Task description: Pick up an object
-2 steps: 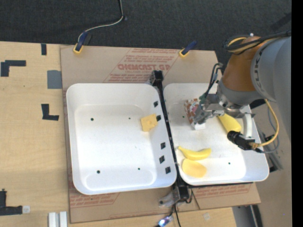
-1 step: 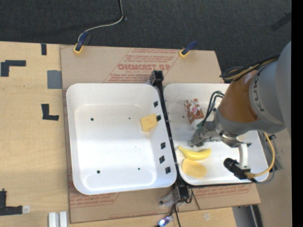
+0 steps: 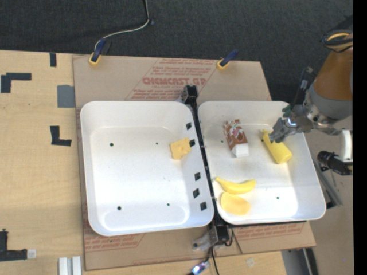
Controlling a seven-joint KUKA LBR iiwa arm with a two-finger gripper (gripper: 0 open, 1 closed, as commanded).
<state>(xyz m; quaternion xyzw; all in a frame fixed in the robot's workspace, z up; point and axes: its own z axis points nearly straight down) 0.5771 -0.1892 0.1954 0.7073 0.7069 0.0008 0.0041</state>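
The right bin [image 3: 304, 211] holds a yellow block-like object [image 3: 277, 149], a red-and-white packet [image 3: 235, 137], a yellow banana [image 3: 235, 185] and a pale yellow round piece [image 3: 235, 204]. A yellow cheese wedge [image 3: 181, 149] lies in the left bin [image 3: 97, 171] near its right wall. My gripper [image 3: 280, 130] hangs over the right bin's far right part, its tip just above the upper end of the yellow block. The arm's orange band [image 3: 334, 76] rises behind it at the right edge.
Both bins rest on a cardboard sheet [image 3: 166, 76] held by two blue-and-yellow clamps [image 3: 98, 51]. Black clips run along the divider [image 3: 196, 153] between the bins. A cable [image 3: 143, 16] lies on the dark floor behind.
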